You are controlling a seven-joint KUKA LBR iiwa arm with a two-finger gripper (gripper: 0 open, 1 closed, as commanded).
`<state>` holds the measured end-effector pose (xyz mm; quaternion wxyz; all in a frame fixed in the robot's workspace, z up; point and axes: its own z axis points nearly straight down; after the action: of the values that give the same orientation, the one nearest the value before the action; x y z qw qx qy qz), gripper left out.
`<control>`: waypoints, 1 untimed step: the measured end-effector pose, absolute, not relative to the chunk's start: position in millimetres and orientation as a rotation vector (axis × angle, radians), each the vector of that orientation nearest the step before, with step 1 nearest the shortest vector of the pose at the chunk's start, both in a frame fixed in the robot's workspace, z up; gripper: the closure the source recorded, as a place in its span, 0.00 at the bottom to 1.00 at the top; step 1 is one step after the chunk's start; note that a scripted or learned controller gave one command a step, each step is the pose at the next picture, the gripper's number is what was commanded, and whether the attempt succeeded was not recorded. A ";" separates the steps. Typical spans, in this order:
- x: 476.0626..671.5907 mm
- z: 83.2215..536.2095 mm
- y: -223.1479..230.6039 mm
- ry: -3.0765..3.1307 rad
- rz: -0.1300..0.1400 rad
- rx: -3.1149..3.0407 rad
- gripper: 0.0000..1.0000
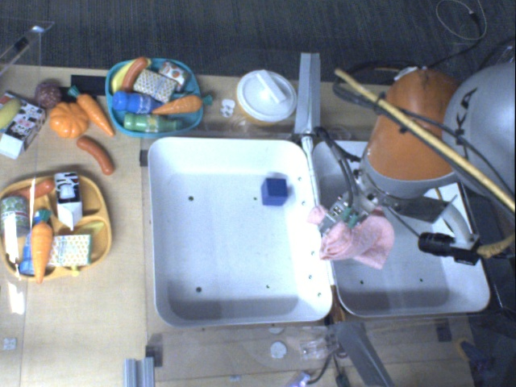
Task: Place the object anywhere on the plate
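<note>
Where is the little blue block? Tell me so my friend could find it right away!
Look at the two shallow white bins side by side and pick the left white bin, the one away from the grey arm. The small blue cube sits in its upper right part, near the wall shared with the other bin. It is the one solid thing lying in that bin, unlike the floppy pink cloth next door.

Dark blue-grey carpet floor [201,10] behind, pale wooden bench [97,313] under even overhead light
</note>
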<state>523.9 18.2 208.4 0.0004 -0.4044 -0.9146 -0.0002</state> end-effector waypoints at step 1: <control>522.6 221.0 70.4 -3.068 -0.001 -0.674 1.00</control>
<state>522.6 70.4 221.0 0.0003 -0.2147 -0.9767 -0.0004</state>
